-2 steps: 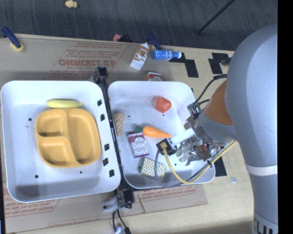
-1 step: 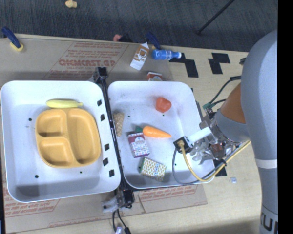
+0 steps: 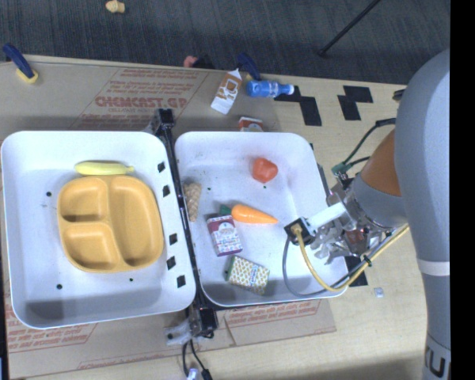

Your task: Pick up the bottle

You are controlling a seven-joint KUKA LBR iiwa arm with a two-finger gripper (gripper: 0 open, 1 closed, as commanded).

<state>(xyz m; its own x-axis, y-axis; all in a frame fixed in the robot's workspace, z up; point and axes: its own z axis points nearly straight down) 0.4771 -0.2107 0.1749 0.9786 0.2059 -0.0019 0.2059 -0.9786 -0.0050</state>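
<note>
I see the blue bottle lying on its side on the bench, just past the far edge of the right bin, near that bin's far right corner. It is outside both bins. The gripper hangs over the right bin's right edge, well apart from the bottle. Wires and a yellow cable crowd around it, so I cannot tell how it is set, and I see nothing in it. The big grey arm covers the bench's right side and is cut off at the edge. In the right bin I see a red thing near the far edge, a toy carrot in the middle, a small dark red box beside it, a green patterned packet near the close edge, and a tan thing against the left wall that is hard to make out. The left bin holds a yellow plate with three parts and a banana touching its far rim. A small white carton lies on the bench left of the bottle. Another small thing sits at the right bin's far edge, too small to tell.
</note>
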